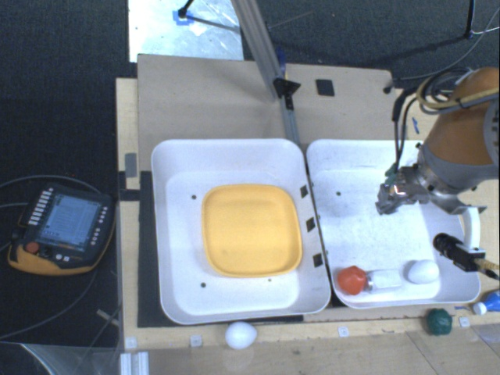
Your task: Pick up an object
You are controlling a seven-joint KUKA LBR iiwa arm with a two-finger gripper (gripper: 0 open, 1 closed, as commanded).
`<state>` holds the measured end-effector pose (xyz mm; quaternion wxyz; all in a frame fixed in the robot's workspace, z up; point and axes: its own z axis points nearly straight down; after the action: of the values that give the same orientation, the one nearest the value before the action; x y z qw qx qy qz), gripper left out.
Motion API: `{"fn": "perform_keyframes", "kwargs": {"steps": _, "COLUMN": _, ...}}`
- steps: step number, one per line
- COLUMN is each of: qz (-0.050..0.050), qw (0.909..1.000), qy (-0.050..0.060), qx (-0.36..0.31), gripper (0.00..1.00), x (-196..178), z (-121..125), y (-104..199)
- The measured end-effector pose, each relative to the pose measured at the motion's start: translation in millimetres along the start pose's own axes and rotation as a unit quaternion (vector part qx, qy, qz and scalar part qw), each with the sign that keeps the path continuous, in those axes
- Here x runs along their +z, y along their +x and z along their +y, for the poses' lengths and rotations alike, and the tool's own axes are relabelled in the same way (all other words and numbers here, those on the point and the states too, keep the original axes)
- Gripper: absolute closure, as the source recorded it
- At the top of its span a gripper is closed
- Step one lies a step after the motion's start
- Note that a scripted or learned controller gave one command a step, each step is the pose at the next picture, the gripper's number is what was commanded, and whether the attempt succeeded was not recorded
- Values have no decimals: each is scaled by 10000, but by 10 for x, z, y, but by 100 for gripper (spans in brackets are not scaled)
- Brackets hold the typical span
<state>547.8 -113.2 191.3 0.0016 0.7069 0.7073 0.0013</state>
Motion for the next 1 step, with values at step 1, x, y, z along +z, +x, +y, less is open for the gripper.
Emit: {"fn": "perform_keyframes", "kwargs": {"steps": 1, "qz": -2, "qw": 10000, "qy": -4, "qx": 3, "gripper": 100, "x": -462, "z": 36, "y": -80}}
